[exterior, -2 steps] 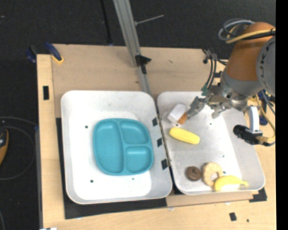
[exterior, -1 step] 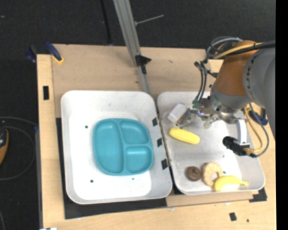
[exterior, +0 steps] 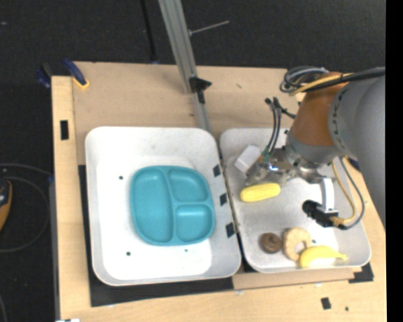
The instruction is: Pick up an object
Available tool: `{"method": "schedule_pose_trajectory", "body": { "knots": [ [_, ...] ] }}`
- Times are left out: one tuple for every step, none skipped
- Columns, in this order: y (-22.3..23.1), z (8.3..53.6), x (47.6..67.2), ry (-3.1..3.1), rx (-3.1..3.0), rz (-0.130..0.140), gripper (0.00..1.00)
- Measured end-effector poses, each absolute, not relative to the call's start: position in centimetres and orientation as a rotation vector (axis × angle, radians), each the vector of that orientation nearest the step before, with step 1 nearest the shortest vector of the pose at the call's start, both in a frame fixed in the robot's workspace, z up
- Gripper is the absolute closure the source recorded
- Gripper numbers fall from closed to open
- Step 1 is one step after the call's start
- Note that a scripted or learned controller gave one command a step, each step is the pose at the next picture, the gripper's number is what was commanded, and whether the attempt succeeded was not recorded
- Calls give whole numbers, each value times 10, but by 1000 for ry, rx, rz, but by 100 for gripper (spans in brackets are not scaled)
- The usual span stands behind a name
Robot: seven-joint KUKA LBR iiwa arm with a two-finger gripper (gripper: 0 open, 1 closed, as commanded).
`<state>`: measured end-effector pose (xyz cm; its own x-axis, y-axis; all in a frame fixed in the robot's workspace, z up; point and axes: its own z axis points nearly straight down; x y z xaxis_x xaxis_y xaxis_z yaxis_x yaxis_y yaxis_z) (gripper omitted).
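Right bin [exterior: 363, 243] taken as ref. Approach step judged in hand: gripper [exterior: 263, 170] is lowered at bin's upper left, just above yellow corn piece [exterior: 260, 192]. Finger opening can't be told; nothing seen held. Next: descent, closure on corn. Banana [exterior: 322, 255], cookie [exterior: 294, 241], brown disc [exterior: 271, 242] lie at bin's lower edge, well apart. Teal plate [exterior: 172, 204] sits left.

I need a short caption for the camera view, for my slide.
The claw hangs over a yellow corn cob in the right bin; a blue tray lies in the left bin.
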<state>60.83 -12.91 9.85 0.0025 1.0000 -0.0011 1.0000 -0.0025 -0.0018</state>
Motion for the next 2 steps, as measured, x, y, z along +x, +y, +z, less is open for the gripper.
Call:
{"method": "schedule_pose_trajectory", "body": {
  "knots": [
    [-131,113,610,-2217,-2233,-3,100],
    [-130,157,615,-2226,-2223,-4,100]
  ]
}}
